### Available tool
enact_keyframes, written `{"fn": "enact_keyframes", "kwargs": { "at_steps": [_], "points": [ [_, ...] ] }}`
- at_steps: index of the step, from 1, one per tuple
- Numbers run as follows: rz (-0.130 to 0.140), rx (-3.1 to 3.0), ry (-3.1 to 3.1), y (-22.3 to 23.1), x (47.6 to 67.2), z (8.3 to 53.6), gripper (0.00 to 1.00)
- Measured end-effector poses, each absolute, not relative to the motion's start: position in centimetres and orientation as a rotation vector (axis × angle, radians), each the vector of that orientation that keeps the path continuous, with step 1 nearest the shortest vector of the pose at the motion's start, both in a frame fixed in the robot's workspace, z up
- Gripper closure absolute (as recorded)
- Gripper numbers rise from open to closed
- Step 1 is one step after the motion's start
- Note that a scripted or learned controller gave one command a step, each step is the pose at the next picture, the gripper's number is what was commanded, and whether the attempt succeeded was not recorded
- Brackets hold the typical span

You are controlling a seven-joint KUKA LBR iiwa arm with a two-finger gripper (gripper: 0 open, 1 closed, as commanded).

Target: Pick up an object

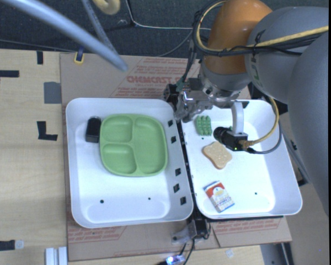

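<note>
My arm (pixel 287 43), grey with its orange band, reaches in from the right and covers the far right corner of the right bin (pixel 265 197). Under the wrist my gripper (pixel 190 106) hangs over the far end of the seam between the two bins; its metal parts merge into a dark cluster there, and I cannot tell how it is set or whether anything is in it.

In the left bin (pixel 88 203) a green divided plate (pixel 134 145) lies flat, with a small black block (pixel 93 130) touching its left rim.

In the right bin a green ridged piece (pixel 204 126) lies just beside my gripper, toward the near side. A slice of toast (pixel 218 155) lies a little nearer the camera, next to a black fitting (pixel 227 137) on my cable. A small red-and-white packet (pixel 218 196), its print too small to read, lies well apart from my gripper, near the front rim.

A blurred grey bar (pixel 55 21) crosses the upper left, cut off by the edge.
</note>
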State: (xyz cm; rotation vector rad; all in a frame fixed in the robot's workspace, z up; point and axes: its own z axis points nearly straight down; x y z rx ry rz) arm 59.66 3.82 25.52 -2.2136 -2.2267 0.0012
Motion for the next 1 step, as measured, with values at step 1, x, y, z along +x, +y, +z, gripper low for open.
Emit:
{"fn": "enact_keyframes", "kwargs": {
  "at_steps": [1],
  "points": [
    [0.004,-2.212,-2.227,9.6,59.53,23.87,1.0]
  ]
}}
